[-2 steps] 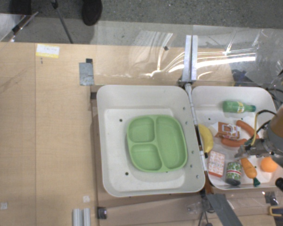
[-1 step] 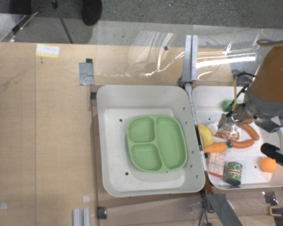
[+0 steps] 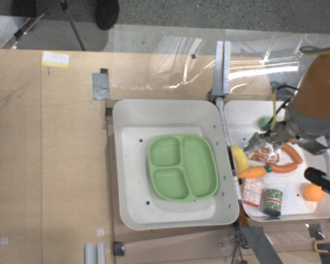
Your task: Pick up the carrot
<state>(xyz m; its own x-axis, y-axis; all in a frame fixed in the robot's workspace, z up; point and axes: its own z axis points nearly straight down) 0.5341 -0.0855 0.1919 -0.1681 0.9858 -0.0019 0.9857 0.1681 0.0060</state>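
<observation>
Just below the jaws lies the carrot (image 3: 252,172).

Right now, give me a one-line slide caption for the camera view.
Grey arm's gripper hovers in the right white bin above the orange carrot; green three-compartment plate sits in the left bin.

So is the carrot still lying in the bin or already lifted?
Lying in the right bin. The carrot rests flat beside the banana, apart from the claw.

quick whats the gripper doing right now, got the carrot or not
Gripper: low over the right bin, above the carrot; not holding it, and open or shut cannot be told.
</observation>
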